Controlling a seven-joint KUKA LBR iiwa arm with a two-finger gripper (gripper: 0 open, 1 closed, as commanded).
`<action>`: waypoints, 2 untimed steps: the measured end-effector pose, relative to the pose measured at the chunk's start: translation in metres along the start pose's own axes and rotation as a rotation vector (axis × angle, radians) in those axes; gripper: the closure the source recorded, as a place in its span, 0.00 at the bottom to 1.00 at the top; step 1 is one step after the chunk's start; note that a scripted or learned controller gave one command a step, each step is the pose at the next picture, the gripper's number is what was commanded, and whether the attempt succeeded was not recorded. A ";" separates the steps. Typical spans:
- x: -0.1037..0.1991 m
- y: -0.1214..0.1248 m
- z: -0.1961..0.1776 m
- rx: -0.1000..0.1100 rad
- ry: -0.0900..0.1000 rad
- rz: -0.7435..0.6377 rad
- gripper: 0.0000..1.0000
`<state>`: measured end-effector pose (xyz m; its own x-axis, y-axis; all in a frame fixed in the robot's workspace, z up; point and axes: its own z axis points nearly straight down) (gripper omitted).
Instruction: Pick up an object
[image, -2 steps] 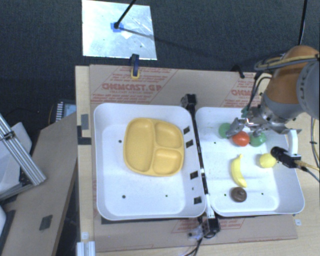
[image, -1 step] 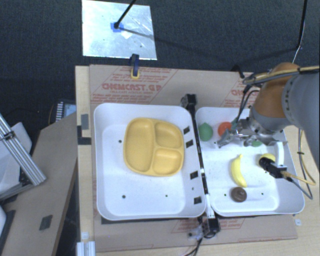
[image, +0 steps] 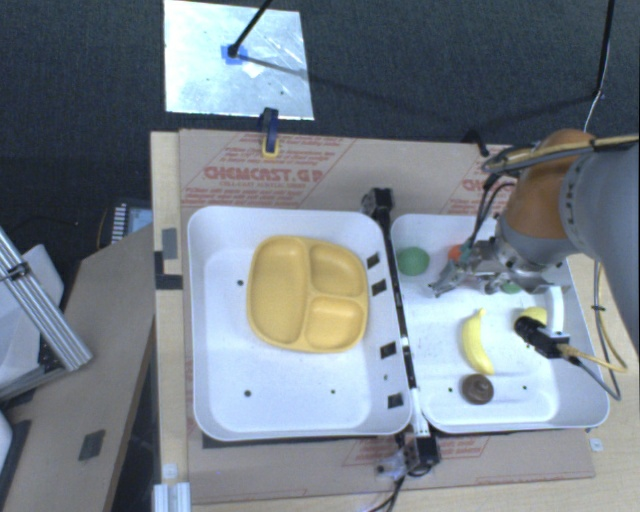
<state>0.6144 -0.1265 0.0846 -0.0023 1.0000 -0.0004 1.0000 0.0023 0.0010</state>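
While the hand (image: 462, 272) hangs low over the far part of the right bin (image: 575, 405), I cannot tell its state. Nearest the camera, a brown round piece (image: 477, 389) lies well below the hand, a yellow banana (image: 474, 341) between them. A green ball (image: 413, 261) sits just left of the hand. Farther left, a yellow divided plate (image: 305, 292) rests in the left bin (image: 215, 400).

A single fixed camera looks down at a slant from above the bench. It takes in both shallow white plastic bins (image: 215, 330) side by side, the left one nearer the middle. The grey arm with its orange band (image: 575, 200) enters from the right edge.
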 end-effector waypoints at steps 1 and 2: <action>0.000 0.001 -0.012 -0.003 -0.001 0.000 1.00; -0.004 0.010 -0.059 -0.005 -0.001 -0.002 1.00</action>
<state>0.6242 -0.1309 0.1437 -0.0043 1.0000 -0.0014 1.0000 0.0043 0.0062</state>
